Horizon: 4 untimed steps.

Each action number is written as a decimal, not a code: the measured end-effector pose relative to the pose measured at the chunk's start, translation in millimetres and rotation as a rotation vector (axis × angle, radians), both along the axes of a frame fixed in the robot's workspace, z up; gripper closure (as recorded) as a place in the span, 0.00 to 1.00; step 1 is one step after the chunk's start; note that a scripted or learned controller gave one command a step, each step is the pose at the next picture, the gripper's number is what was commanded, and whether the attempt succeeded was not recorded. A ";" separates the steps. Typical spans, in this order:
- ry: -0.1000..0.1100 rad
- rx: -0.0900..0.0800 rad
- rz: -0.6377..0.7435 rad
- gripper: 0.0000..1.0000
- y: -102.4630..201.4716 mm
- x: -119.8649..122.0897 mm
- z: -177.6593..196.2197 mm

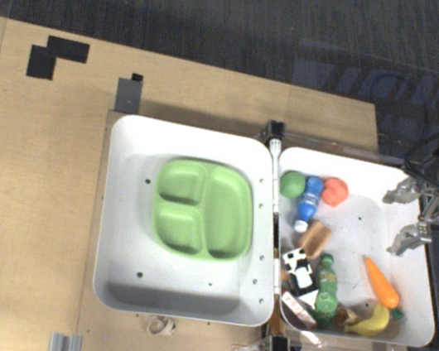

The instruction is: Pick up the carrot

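The hand point(410, 218) is hovering at the right edge of the frame over the right bin point(370, 179), its fingers standing apart and holding nothing. The carrot point(381, 282) is lying below it, near the banana point(371, 322) at the bin's lower right.
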<state>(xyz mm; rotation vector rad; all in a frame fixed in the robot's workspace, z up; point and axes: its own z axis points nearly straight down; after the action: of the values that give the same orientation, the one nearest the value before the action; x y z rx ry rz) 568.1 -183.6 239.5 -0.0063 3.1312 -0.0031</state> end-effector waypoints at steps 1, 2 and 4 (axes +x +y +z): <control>0.007 0.001 0.054 0.00 -22.9 -30.6 -88.2; -0.006 -0.005 0.254 0.00 -22.5 -54.4 -150.1; -0.019 -0.010 0.262 0.00 -20.9 -48.9 -136.2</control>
<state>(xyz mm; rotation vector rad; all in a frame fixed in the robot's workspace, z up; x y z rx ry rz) 519.2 -204.5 103.2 -0.4128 3.0842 -0.0164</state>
